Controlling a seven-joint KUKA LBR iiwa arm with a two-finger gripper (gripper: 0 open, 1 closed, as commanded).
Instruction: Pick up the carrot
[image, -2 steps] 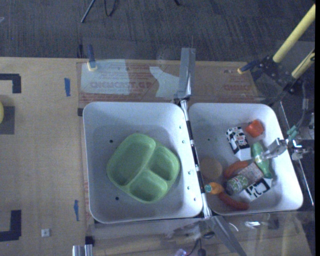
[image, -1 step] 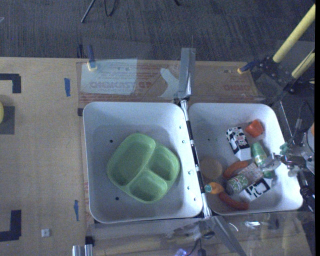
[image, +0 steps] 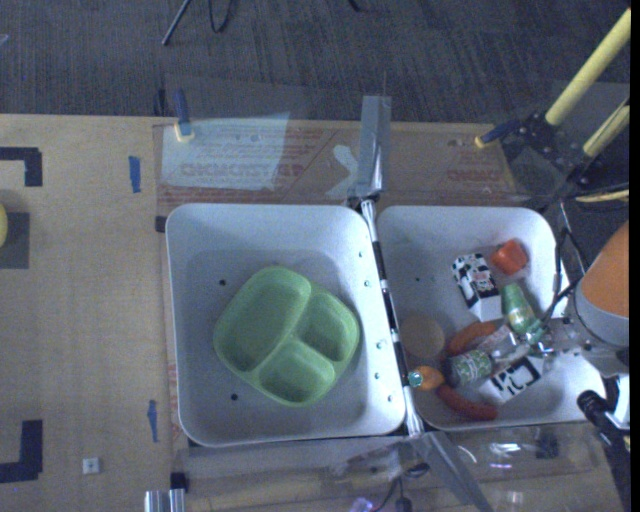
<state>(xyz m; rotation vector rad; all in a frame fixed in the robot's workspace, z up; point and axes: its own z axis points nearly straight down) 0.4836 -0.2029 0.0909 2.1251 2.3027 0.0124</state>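
Carrot (image: 428, 377) lies at the right bin's (image: 395, 245) near-left edge, beside a red sausage-shaped item (image: 467, 403) and a green bottle (image: 470, 367). Hand (image: 530, 345) low among the clutter; grip state cannot be told. Green divided plate (image: 287, 334) in left bin (image: 195, 240).

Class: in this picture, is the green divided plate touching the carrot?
Apart. The camera view shows the green plate in the left bin and the carrot across the divider.

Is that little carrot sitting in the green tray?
No, the carrot lies in the right bin by its near left corner, while the green divided tray sits in the left bin.
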